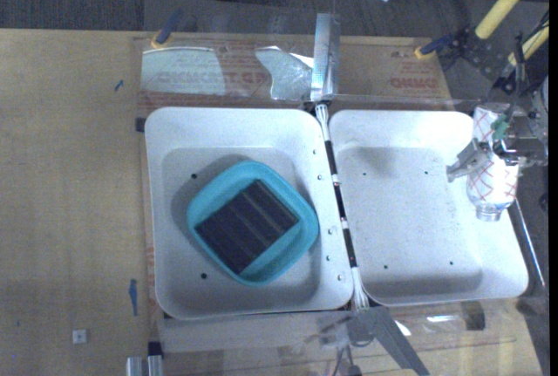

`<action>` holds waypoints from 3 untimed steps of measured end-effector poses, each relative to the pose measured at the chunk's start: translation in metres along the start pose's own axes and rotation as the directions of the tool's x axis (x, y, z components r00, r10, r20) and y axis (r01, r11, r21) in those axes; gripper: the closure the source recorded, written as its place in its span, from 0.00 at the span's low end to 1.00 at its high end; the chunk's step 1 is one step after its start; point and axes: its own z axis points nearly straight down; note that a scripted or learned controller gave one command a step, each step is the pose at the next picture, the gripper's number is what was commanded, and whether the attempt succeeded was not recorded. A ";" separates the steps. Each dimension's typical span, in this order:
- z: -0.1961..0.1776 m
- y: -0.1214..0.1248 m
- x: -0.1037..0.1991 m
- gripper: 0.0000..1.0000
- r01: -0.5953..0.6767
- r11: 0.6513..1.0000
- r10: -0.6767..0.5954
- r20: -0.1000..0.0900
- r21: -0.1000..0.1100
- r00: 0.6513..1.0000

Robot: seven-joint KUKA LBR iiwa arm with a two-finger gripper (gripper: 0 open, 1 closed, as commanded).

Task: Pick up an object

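Gripper (488,158) at the right bin's (410,274) far edge clasps a clear plastic bottle (490,187) – pick apparently made, lift-off remaining – blue container (253,222) untouched

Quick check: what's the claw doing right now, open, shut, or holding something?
Claw: at the right bin's right edge, shut on a clear plastic bottle with red markings.
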 end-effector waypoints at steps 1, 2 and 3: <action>-0.011 0.023 0.014 0.00 0.126 0.992 -0.126 0.003 -0.005 0.992; 0.021 0.053 -0.001 0.00 0.408 0.913 -0.408 0.004 -0.004 0.913; 0.119 0.084 -0.051 0.00 0.644 0.765 -0.644 0.004 -0.003 0.765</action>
